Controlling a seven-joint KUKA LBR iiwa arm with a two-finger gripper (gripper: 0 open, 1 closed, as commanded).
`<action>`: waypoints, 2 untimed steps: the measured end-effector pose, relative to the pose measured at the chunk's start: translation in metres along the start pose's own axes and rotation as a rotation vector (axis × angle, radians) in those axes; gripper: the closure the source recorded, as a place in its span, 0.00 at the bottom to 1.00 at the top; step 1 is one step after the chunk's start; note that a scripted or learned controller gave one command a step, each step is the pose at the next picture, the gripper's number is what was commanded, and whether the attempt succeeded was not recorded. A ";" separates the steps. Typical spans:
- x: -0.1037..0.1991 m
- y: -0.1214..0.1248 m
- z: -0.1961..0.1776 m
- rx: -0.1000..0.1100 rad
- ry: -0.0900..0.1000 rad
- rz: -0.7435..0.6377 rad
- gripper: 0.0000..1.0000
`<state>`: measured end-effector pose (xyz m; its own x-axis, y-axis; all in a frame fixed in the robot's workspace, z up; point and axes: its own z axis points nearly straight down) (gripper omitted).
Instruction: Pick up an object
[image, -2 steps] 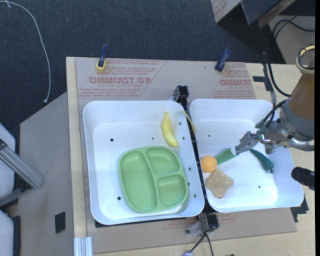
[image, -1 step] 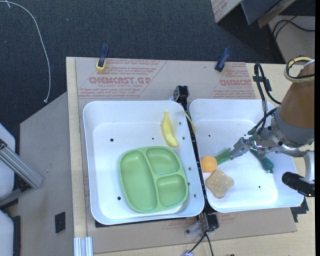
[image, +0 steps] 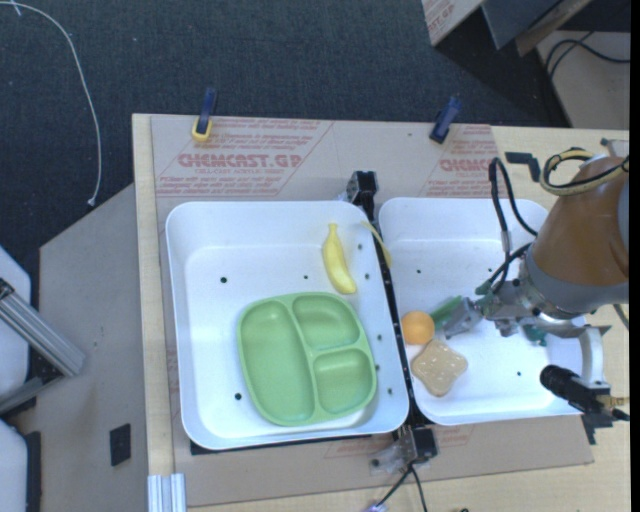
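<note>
My arm comes in from the right, over the right bin. Orange band sits above the wrist, black cables looping past it.

Gripper is low in the right bin, pointing left toward the divider between the bins. Can't tell its state: the tips are a grey blur with something green just beside them, and I can't make out what that green bit is or whether it's between them. Not claiming a hold on anything.

Right bin contents:
- orange, by the left wall, just left of my gripper, near but can't tell if touching
- tan sponge, just below the orange and tilted, lying flat on the bin floor

Left bin contents:
- green tray, three compartments, flat, lower-middle of the bin
- banana, just above the tray's upper right corner, lying roughly lengthwise toward the back wall, apart from the tray

Both bins sit side by side on a cardboard sheet on the desk. Two clamps at the sheet's far edge: yellow-blue one at left, blue one at right. Black clips hold the bins together at the back and front of the seam.
</note>
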<state>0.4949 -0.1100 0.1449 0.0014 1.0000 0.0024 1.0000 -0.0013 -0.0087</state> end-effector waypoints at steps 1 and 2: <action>-0.004 0.006 0.047 -0.002 -0.001 0.000 0.00; -0.004 0.007 0.034 -0.010 -0.003 0.000 1.00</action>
<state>0.5020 -0.1136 0.1110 0.0013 1.0000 -0.0002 1.0000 -0.0013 0.0010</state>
